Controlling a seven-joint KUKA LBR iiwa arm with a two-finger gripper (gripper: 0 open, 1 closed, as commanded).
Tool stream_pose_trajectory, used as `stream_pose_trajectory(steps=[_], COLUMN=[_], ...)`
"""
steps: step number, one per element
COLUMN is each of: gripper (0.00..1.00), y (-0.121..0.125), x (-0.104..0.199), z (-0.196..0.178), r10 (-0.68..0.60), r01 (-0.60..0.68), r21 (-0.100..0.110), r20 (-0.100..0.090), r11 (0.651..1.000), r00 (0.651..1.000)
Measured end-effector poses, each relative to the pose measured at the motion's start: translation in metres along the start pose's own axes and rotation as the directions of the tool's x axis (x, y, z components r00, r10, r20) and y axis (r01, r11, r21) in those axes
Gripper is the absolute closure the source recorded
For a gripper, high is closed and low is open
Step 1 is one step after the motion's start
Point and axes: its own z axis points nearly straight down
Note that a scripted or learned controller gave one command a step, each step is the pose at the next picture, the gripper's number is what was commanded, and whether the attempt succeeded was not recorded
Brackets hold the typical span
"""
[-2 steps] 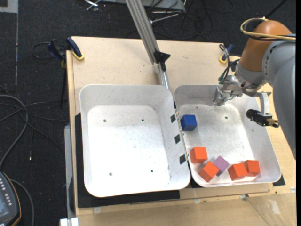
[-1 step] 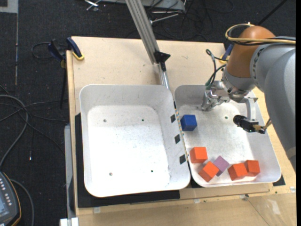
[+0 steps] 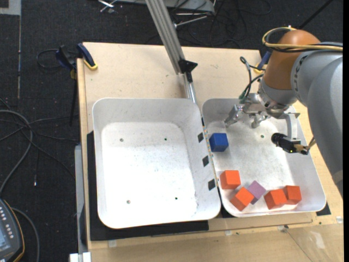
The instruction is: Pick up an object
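Observation:
In the right bin [image 3: 305, 162] a blue cube [image 3: 218, 142] lies near the left wall. Along the front of that bin sit several orange cubes [image 3: 230, 179] [image 3: 241, 198] [image 3: 275, 198] and one purple cube [image 3: 256, 190]. My gripper [image 3: 243, 119] hangs over the bin's back part, up and to the right of the blue cube and apart from it. Its fingers [image 3: 231, 118] are spread open with nothing between them.
The left bin [image 3: 103, 146] stands beside the right one, their rims meeting in the middle. A slanted metal rod [image 3: 166, 31] crosses the back of the bench. A black-and-yellow clamp [image 3: 82, 56] sits at the bench's far left corner.

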Motion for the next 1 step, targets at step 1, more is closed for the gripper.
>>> stream_pose_trajectory(steps=[1], gripper=[0.00], y=[-0.0548], x=[0.0350], z=[0.0005], r10=[0.003], r01=[-0.003], r21=[0.004], r20=[-0.002], r11=[1.000], r00=[1.000])
